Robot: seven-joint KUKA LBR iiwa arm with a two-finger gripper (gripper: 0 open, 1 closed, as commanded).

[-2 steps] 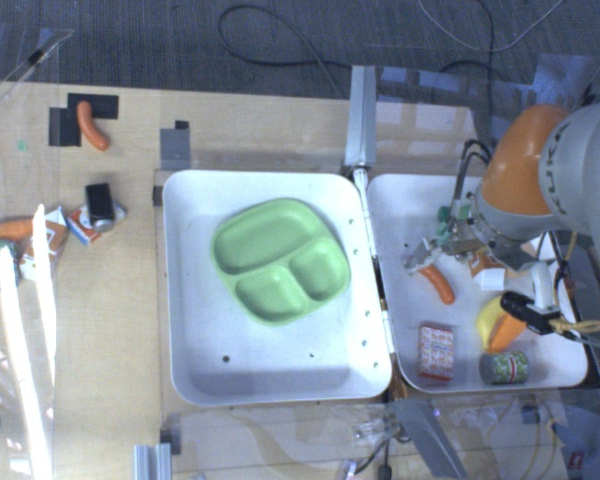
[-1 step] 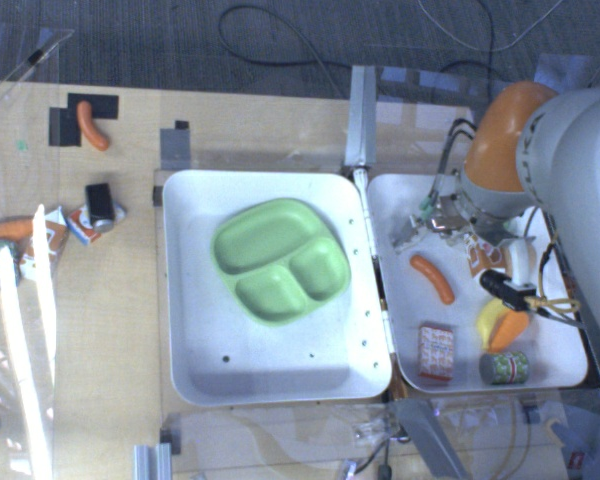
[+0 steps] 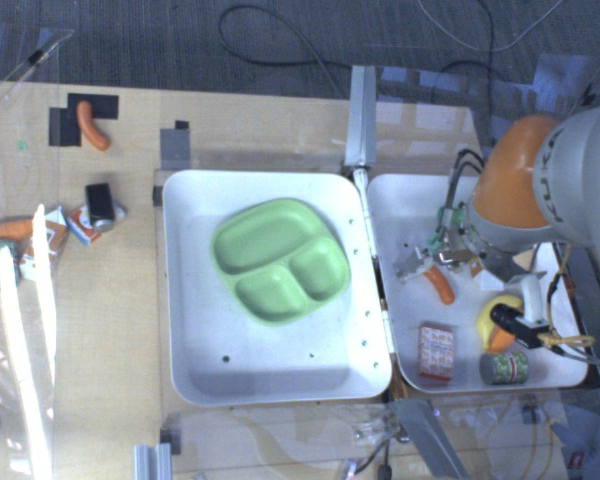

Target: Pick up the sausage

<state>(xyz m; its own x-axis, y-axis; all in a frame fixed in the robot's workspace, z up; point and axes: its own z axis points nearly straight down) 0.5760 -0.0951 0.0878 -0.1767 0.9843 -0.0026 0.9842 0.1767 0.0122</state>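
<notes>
Sausage [image 3: 439, 285] is seen lying in the right bin [image 3: 405, 348], toward its middle, with the tool [image 3: 432, 261] poised just above its upper end. Whether the tool is apart or together cannot be told. Approach is judged underway; a descent and a firm clamp are called for next.

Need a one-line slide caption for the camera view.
KUKA arm's end effector poised at the orange sausage in the right bin; green divided plate sits in the left bin.
</notes>
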